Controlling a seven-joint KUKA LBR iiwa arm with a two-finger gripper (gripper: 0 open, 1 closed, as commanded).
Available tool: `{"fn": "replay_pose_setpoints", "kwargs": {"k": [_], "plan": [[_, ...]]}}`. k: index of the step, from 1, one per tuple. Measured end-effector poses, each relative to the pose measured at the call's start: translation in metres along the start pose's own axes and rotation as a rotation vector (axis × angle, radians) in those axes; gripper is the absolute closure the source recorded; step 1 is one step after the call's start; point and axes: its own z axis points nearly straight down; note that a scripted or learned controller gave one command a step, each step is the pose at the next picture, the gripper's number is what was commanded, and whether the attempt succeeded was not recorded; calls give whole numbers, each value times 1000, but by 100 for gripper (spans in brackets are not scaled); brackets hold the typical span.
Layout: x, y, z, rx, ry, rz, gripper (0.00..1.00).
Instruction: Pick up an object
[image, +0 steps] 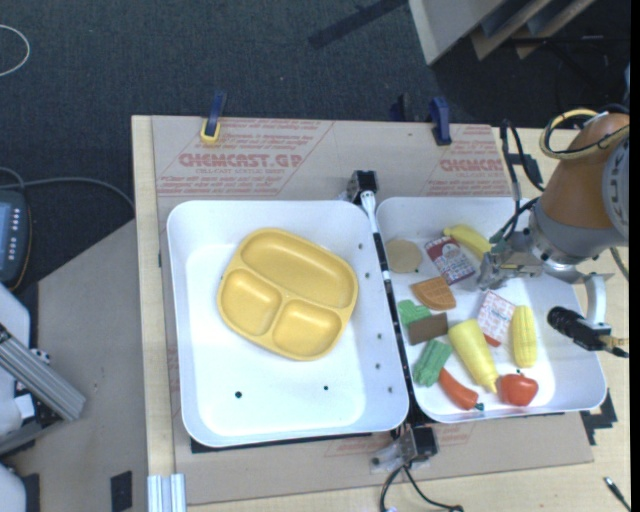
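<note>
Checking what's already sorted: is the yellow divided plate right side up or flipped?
Right side up: the yellow plate shows its three hollows facing upward.

The arm (585, 195) reaches in from the right, its orange band above a grey wrist. The end effector (500, 268) points down and left, low.

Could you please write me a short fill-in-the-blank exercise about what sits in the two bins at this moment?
1. The yellow divided plate lies in the ____ bin.
2. The plate has ____ compartments.
3. The corn cob lies in the ____ bin.
4. The arm's band above the gripper is ____.

Missing words: left; three; right; orange
</note>
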Motion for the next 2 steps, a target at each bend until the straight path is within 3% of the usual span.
{"fn": "replay_pose_setpoints", "kwargs": {"k": [2], "plan": [[-14, 9, -119, -5, -2, -1, 100]]}}
